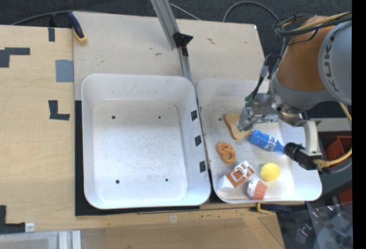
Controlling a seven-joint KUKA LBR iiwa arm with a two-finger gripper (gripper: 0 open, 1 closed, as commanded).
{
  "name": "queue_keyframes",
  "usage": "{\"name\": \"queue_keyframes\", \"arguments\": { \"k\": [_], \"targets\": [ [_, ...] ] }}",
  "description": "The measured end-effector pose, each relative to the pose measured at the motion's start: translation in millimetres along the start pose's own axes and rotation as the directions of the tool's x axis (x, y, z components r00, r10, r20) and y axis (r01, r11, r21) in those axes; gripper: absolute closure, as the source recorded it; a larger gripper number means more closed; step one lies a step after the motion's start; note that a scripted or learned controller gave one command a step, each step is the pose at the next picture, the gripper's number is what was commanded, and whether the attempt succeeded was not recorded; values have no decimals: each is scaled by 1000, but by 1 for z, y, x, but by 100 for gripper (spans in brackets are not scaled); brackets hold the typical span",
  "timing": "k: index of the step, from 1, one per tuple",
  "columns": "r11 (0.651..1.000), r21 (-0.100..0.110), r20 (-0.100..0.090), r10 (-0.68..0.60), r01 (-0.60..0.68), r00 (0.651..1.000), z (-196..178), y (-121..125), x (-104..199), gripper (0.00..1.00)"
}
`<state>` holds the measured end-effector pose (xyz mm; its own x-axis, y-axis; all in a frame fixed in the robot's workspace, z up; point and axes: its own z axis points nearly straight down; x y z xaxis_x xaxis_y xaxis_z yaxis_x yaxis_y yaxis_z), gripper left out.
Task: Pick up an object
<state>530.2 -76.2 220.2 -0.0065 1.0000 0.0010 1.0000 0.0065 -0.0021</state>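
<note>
— What's on the bench, starting from the left?

— The left bin first, a shallow white tray speckled with dark flecks. Along its right wall, around three o'clock, a few small dark clips sit on the rim where it meets the right bin. A grey metal pole slants down from twelve o'clock and ends just at the seam between the two bins.

— And the objects?

— All in the right bin. A tan flat piece lies at roughly nine o'clock of that bin's middle. Below it, toward seven o'clock, is an orange pretzel-shaped toy. Further down at six o'clock sits a small orange-and-white box, with a red-and-white cup-like piece touching its lower right. A yellow ball is just beside those, at about five o'clock. A blue bottle lies on its side near the centre, tilted.

— Where's the arm?

— It comes in from three o'clock, grey with the orange band. The gripper is down over the right edge of the tan piece, just up and left of the blue bottle.

— Is it pinching anything?

— I cannot tell from here; the tips are too blurred against the tan piece to judge how they stand.
</note>
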Motion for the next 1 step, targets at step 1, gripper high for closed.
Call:
{"name": "queue_keyframes", "arguments": {
  "k": [1],
  "targets": [
    [1000,1,-1,0,0,1000,8,11,56,100]
  ]
}}
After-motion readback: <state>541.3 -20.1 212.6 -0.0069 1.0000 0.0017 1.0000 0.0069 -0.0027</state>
